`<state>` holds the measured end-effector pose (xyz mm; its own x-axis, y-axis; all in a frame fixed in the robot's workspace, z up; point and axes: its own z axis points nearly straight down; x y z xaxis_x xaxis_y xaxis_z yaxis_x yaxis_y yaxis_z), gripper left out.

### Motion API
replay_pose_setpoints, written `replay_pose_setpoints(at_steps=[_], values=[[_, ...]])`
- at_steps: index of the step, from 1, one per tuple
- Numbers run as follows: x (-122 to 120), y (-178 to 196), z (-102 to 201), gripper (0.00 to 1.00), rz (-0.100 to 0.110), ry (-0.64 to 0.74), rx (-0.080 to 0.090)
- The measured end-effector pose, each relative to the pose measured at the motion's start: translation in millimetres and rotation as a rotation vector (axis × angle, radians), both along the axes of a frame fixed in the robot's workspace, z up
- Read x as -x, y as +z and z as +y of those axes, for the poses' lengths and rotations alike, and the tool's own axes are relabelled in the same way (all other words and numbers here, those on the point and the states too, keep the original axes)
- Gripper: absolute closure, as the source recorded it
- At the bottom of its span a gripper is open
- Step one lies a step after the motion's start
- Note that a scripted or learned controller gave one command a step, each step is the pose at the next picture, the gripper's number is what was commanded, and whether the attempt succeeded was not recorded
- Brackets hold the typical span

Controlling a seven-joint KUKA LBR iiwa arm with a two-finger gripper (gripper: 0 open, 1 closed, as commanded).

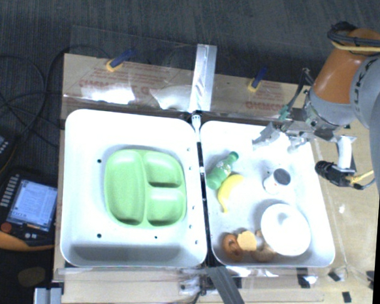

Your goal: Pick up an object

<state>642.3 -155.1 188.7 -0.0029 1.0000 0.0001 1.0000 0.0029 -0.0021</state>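
Left of the divider (200,175) lies a green tray (146,187); right of it, touching, a green bottle (221,170) and banana (229,189), then a white bowl (285,229). My gripper (278,133) hangs at the right bin's (310,163) far edge, carrying nothing; whether it's parted I cannot tell. I judge I'm approaching: next, descend onto one object.

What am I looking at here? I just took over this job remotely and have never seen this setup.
One fixed camera looks down at a slant on a bench with two shallow white bins. The grey arm with an orange band reaches in from the right; its gripper hangs over the right bin, with nothing seen in it. The left bin holds a green divided plate. The right bin holds a green bottle, a banana, a white bowl and small brown items.
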Motion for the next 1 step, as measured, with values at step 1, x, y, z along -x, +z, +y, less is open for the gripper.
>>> replay_pose_setpoints(at_steps=[1], values=[[-6.7, -13.3, 28.8, 0.00, 0.000, 0.241, 0.001]])
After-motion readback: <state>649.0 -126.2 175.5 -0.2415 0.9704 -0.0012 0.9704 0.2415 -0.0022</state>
